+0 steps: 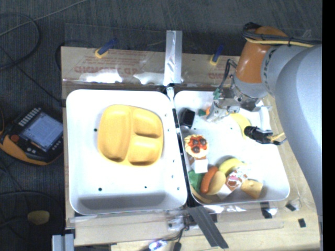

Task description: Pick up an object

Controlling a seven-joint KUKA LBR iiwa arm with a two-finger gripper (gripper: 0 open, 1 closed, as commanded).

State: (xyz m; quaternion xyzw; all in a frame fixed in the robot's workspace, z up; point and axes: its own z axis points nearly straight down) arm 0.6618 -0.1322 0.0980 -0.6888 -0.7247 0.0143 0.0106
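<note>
Gripper (225, 106) hung low at the right bin's (272, 161) twelve o'clock, probably after the black block (186, 117) nearby; toy food (212, 179) crowded six; couldn't tell if it was spread or closed.

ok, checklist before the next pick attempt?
1. Gripper over the right bin: ok.
2. Targets available: ok, banana and other toys piled at the bin's end nearest the bottom of the view.
3. Gripper lined up over that pile: not ok, it sits at the opposite end.
4. Black object close to the divider wall, graspable: cannot tell.
5. Yellow tray in the left bin, apart from the arm: ok.
</note>
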